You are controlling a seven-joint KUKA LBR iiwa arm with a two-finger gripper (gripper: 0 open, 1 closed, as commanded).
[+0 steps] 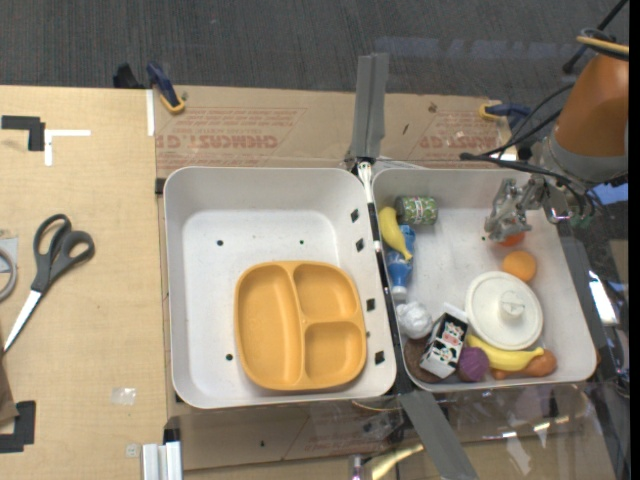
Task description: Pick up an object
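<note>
Directly beneath the gripper [508, 223], in the right bin [575, 268], a small red-orange object [512, 236] lay touching the fingertips; whether they pinched it I could not tell. An orange ball [518, 265] sat just nearer the camera.

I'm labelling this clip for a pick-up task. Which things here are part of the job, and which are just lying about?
Part of the job:
gripper
orange ball
white lid
banana
green can
right bin

Just lying about:
scissors
yellow divided plate
left bin
</note>
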